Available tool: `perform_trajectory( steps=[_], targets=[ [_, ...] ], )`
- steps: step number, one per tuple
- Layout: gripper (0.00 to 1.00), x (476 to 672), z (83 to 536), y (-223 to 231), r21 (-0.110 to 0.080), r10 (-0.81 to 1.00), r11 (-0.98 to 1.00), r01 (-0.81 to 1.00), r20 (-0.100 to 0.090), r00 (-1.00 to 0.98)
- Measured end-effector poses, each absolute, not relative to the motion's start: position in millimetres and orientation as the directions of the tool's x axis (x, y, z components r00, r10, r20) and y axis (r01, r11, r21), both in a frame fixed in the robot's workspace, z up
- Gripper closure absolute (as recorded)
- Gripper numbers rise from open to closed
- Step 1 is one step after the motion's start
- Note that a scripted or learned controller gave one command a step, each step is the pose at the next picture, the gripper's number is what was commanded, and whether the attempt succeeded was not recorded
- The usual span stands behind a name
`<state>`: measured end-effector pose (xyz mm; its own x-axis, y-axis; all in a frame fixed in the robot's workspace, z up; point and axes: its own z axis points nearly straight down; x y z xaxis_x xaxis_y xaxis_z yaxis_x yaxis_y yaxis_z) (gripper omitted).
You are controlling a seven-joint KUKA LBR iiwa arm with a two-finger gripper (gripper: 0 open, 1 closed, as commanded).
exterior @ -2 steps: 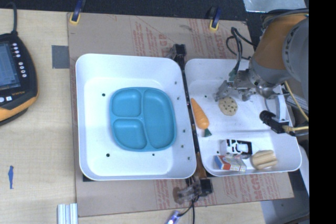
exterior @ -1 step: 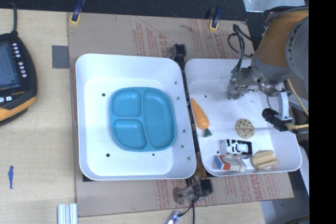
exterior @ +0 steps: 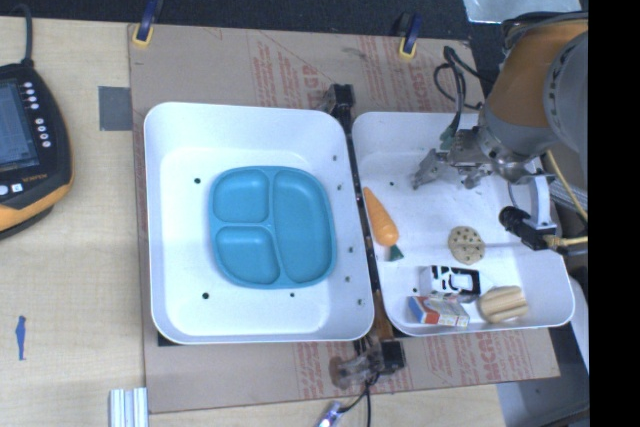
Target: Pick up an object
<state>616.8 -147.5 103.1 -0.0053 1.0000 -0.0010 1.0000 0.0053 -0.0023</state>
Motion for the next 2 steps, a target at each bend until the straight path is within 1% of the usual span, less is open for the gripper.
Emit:
perform_trajectory(
  steps=[1, 2],
  targets=[
    [0.0, 493.0, 116, -196, -0.004, 1.0, 0.003, 1.0, -0.001, -0.003],
    [0.0, 547.1, 103, -116, -0.003, 1.0, 0.007, 1.0, 0.0, -0.007]
  ],
)
